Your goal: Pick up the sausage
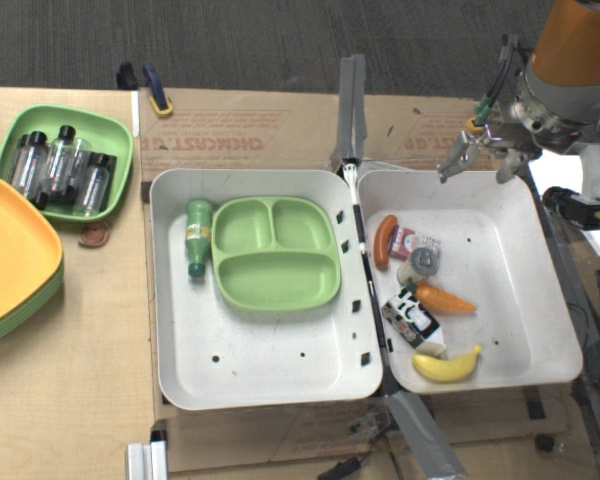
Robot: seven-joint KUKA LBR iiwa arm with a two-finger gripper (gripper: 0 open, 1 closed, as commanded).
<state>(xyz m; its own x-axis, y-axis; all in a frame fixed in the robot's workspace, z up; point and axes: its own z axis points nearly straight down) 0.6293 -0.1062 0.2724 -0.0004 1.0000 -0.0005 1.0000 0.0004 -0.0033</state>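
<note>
The tool [483,160] is hanging over the far rim of the right bin [520,268], its two fingers spread wide apart and gripping nothing. Above it the grey wrist and orange band of the arm [570,38] are reaching in from the upper right.

Down and to the left of the tool, well apart from it, the sausage [384,241] is lying on the bin floor close to the left wall. Its long axis is running nearly from the far side toward the near side, with the far end leaning slightly right. Just beside it, on the tool's side, a small packet [404,242] and a round grey lid [424,260] are resting. Farther from the tool, a carrot [445,300], a black-and-white box [410,318] and a banana [446,365] are lying toward the near rim.

Beyond the sausage, the left bin [180,348] is holding a green divided plate [276,253] and a green bottle [198,236]. Both bins are sitting on a cardboard-covered counter [240,133]. At the far left, a green tray of small bottles [65,163] and stacked orange plates [15,268] are sitting on the wooden surface. Dark carpet [230,18] is showing behind.
</note>
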